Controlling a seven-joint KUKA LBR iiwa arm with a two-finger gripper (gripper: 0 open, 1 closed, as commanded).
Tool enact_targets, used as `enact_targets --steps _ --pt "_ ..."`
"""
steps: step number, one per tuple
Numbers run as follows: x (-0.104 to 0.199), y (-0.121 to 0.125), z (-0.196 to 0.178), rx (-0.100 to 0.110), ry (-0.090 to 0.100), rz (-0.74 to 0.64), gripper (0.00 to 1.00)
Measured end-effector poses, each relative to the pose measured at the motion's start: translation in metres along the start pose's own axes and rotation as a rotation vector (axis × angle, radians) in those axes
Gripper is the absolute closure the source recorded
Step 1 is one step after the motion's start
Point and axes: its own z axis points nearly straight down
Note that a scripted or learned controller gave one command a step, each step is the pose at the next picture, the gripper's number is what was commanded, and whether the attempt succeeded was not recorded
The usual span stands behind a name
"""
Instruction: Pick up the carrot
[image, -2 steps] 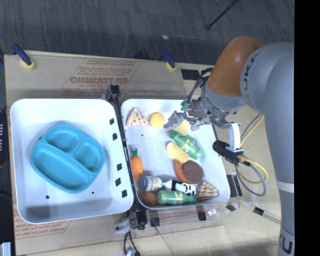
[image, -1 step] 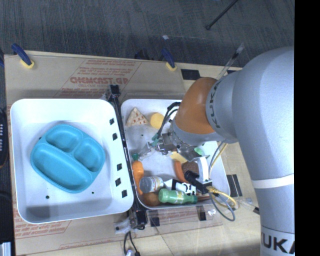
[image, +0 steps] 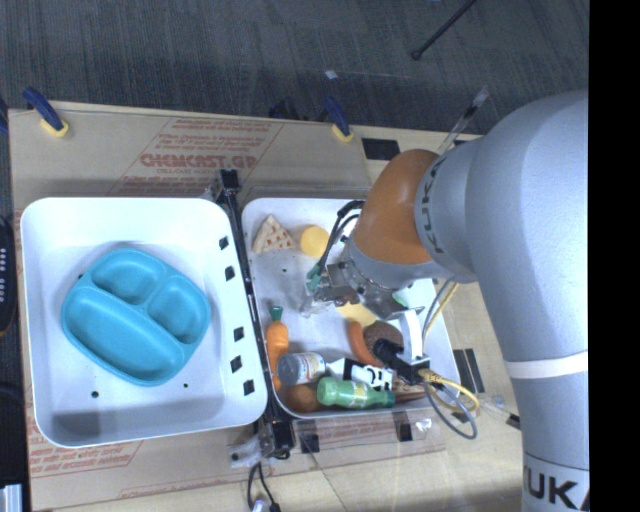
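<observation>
carrot (image: 277, 343) lies in the right bin (image: 262, 215), tight along its left wall, near the front-left corner, green top pointing toward the back, orange body running toward the front. we see a silver can (image: 300, 367) just beside its lower end and a green bottle (image: 352, 393) lying along the front edge next to that, so the tip end is crowded. a brown round thing (image: 296, 400) sits at the front-left corner under the can.

gripper (image: 322, 285) sits near the middle of the right bin, to the right of the carrot and a bit further back, apart from it. we cannot tell whether the claw is wide or narrow, the wrist and orange band block it; nothing shows between it. we judge the step is still the approach, no grasp yet.

to do it well we'd shift toward the left wall and come down over the carrot's upper half, away from the can. closing direction matters: the wall leaves little room on one side, so we'd line the fingers across the carrot's width only if one fits by the wall, else nudge it off the wall first. risk: clipping the wall or the can, or pinching just the green top.

other stuff: bread wedge (image: 272, 237) and yellow piece (image: 314, 240) near the back edge, not in the way. left bin (image: 40, 230) holds a blue divided plate (image: 136, 315), irrelevant here.
</observation>
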Motion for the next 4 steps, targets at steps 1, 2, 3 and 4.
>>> enact_targets --steps 1,2,3,4 --pt "-0.060 -0.071 0.009 -0.005 0.003 -0.339 1.00" --pt "0.047 -0.047 -0.095 -0.017 0.003 -0.330 1.00" --pt "-0.001 -0.069 0.010 -0.010 0.001 -0.333 1.00" --pt "-0.034 -0.070 0.009 -0.011 0.002 0.031 1.00"
